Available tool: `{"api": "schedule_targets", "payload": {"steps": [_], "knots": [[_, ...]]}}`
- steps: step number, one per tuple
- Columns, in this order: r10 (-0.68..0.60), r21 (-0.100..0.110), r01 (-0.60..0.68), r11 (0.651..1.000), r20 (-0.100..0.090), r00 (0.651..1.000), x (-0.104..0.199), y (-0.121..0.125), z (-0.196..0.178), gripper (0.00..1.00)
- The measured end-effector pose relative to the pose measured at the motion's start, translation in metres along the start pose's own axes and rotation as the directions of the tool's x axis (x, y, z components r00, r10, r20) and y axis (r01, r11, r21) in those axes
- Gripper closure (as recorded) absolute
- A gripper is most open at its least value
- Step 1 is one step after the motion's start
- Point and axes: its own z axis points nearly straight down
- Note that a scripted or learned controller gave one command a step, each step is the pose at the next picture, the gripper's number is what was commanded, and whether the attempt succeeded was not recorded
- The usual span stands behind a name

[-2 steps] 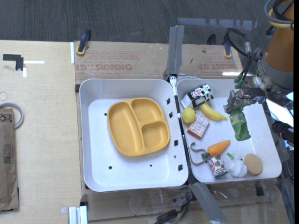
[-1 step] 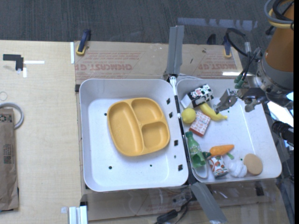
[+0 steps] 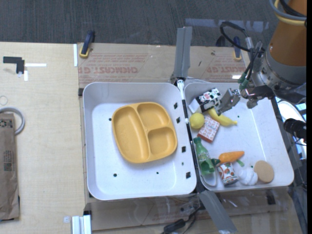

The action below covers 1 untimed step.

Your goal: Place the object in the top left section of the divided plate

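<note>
Here the metal claw (image 3: 227,101) hangs open above the curved banana (image 3: 222,117).

Divided plate (image 3: 145,131) — yellow, three sections, flat and slightly rotated in left bin (image 3: 97,145); target object unclear — possibly the banana (image 3: 223,118).

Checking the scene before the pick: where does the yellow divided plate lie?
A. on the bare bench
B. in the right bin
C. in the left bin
C: the yellow divided plate rests on the floor of the left bin, with nothing else on it.
</note>
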Motion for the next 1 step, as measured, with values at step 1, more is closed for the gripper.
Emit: {"api": "schedule_targets", "payload": {"steps": [1], "knots": [[-0.217,-0.001,0.217,0.976,0.0,0.976,0.0543,0.0448,-0.0531,0.0]]}}
